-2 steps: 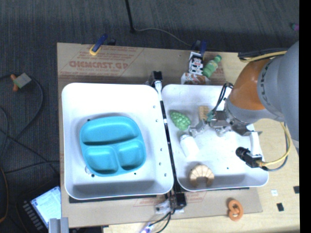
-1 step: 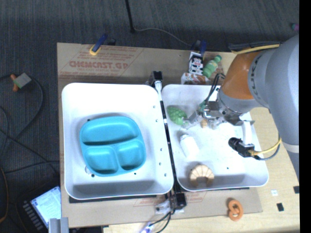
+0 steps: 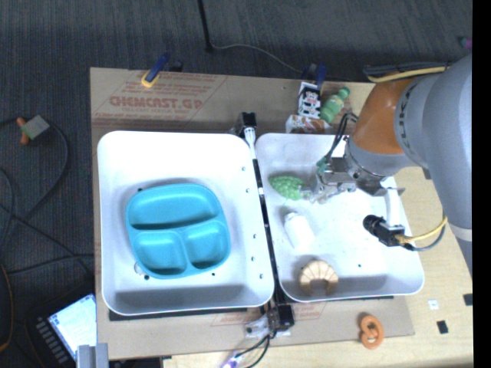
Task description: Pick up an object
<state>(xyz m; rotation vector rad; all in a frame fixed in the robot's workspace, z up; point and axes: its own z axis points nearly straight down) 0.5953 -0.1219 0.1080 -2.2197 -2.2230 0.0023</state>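
Tan ridged shell-like object [image 3: 317,276], right bin's [image 3: 399,286] front.

Both bins [image 3: 178,146] are white; the left one holds a bright blue tray [image 3: 178,228]; the right one holds a pale green bumpy lump [image 3: 288,185], a white bottle [image 3: 298,229] and a tan ribbed shell [image 3: 317,275]; the arm [image 3: 430,121] is grey with an orange band; the bench [image 3: 153,102] is brown with red lettering.

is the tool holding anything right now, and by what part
Cannot be told. The tool is down in the right bin, just right of the green object, but nothing is visibly gripped, and the view is too blurred to judge.
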